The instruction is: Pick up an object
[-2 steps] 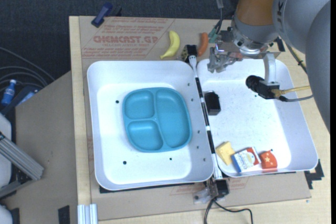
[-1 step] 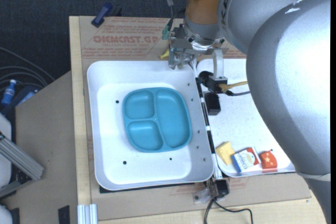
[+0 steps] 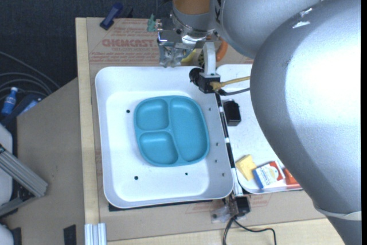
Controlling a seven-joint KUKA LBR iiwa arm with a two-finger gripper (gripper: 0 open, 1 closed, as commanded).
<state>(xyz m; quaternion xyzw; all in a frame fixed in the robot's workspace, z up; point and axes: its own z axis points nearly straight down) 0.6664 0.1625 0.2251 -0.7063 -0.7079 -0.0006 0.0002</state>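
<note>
I'm seeing the gripper [image 3: 172,54] hanging past the 12 o'clock rim of the left bin [image 3: 112,140]; I cannot tell its state; the blue 3-compartment plate [image 3: 171,130] is lying flat mid-bin; a yellow block [image 3: 246,167] is sitting at its 4 o'clock in the right bin [image 3: 252,123].

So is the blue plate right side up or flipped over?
Right side up: the plate lies flat in the left bin, its three hollow compartments facing the camera, with nothing in them.

The brown board [image 3: 123,43] behind the left white bin [image 3: 109,123] carries the red printed word "CHEMCAST", with smaller unreadable lines under it.
</note>
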